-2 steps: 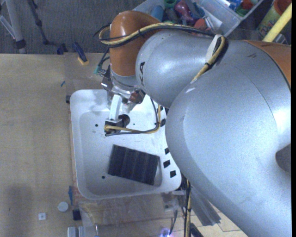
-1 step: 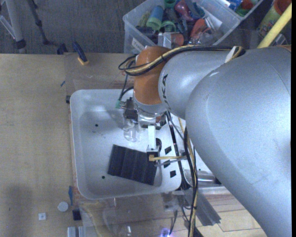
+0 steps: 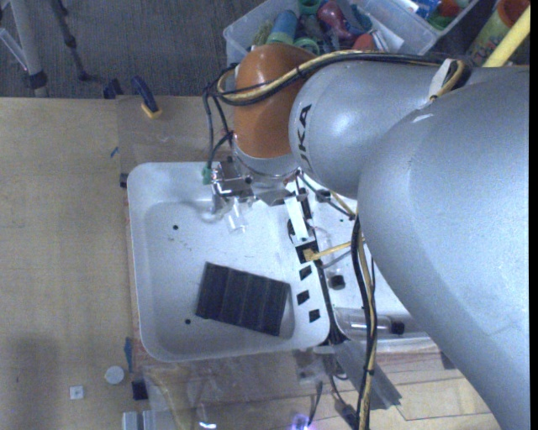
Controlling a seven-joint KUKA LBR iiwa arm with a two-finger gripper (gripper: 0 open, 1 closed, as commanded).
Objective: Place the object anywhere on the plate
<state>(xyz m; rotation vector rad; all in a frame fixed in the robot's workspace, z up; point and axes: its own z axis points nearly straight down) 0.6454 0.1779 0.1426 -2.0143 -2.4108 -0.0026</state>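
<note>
A dark grey, ribbed rectangular plate (image 3: 244,300) lies flat in the near half of the left white bin (image 3: 139,252). My gripper (image 3: 229,216) hangs over the far part of that bin, close to its floor and well behind the plate. The orange wrist band (image 3: 262,101) and the big grey arm (image 3: 420,185) rise above it to the right. A small pale shape (image 3: 207,211) sits just left of the gripper tip, and I cannot make out what it is. The arm hides most of the right bin.
A clear tub of colourful toys (image 3: 336,21) stands beyond the bench at the back. A blue clamp (image 3: 148,99) lies on the wooden bench top behind the left bin. Small bits (image 3: 113,375) sit by the bench's front left. Cables (image 3: 363,277) hang along the arm.
</note>
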